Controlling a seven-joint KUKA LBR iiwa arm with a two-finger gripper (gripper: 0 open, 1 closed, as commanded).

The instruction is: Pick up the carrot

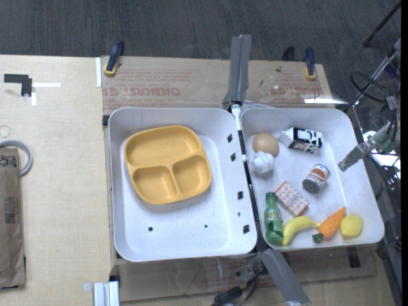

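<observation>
- The small orange carrot [331,224] with a green tip lies between a bent yellow banana [297,225] and a round lemon [351,225].
- The grey metal gripper [352,157] hangs above the right bin's [373,196] edge; I cannot tell its grip.

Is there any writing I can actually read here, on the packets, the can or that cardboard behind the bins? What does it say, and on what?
"CHEMCAT" (as near as it reads), red print seen upside down on the cardboard sheet behind the bins; the rest of its print is too blurred to read.
Small can: label too small to read.
Orange-patterned box: print too small.
Black-and-white carton: nothing legible.
Brown paper bag: markings too blurred.
</observation>
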